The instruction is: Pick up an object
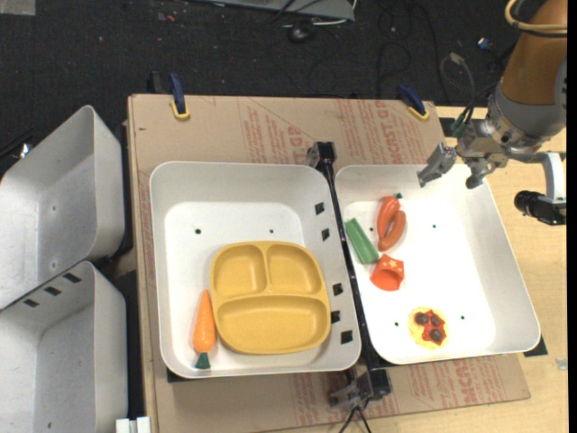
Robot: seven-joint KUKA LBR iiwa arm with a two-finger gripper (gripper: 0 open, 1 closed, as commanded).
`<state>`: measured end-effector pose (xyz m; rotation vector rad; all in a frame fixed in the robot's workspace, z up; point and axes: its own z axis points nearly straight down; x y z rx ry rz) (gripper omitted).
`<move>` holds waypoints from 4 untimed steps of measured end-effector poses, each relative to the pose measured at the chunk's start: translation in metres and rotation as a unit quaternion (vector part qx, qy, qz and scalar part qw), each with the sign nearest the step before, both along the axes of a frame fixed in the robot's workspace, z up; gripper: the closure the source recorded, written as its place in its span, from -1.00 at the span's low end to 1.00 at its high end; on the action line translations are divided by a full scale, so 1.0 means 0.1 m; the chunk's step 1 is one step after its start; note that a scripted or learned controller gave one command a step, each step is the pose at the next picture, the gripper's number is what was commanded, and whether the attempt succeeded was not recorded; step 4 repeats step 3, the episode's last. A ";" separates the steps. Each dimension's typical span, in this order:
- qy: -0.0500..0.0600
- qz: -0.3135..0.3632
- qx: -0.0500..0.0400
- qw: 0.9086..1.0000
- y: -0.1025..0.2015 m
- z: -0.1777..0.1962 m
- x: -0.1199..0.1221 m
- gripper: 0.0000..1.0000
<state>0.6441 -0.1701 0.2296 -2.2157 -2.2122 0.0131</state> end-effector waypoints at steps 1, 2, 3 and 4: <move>-0.007 0.001 -0.001 1.000 0.01 0.09 0.02 -1.00; -0.006 0.001 -0.001 1.000 0.00 -0.33 0.03 -1.00; -0.006 0.003 -0.001 1.000 0.07 -0.86 0.11 -1.00; -0.006 0.003 -0.001 1.000 0.07 -0.86 0.11 -1.00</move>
